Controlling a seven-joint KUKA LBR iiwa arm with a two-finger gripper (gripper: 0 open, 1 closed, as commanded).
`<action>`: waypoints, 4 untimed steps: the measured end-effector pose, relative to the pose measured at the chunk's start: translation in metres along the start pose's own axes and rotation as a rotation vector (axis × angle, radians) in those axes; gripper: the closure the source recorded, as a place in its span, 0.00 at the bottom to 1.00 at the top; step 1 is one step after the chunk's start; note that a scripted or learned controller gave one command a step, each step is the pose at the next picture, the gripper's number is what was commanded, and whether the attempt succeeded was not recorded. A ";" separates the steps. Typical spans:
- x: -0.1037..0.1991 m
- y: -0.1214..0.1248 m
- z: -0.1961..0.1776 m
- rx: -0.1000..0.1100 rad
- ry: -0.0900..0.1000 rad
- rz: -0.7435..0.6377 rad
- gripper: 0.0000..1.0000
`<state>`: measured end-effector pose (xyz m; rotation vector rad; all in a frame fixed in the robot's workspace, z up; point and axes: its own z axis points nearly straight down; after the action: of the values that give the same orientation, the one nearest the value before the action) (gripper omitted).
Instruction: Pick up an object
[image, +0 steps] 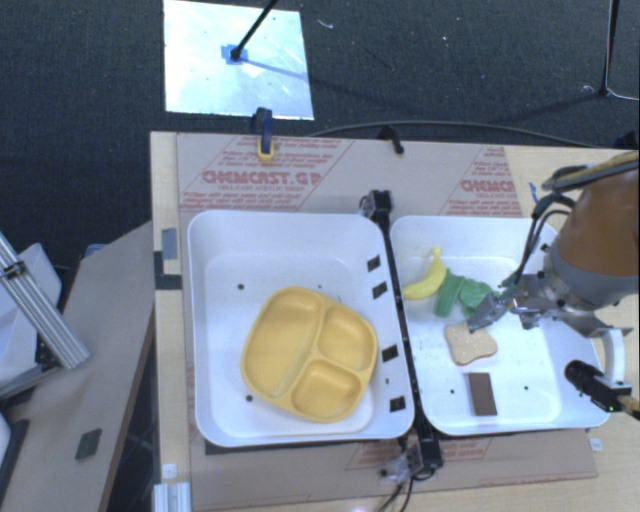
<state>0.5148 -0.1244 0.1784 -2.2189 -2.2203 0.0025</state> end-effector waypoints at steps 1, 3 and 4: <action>0.005 0.003 0.062 0.001 0.001 -0.001 0.00; -0.001 -0.002 0.000 -0.009 -0.002 0.000 1.00; 0.009 0.004 -0.053 -0.011 -0.002 -0.005 1.00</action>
<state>0.5192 -0.1154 0.2317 -2.2205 -2.2322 -0.0078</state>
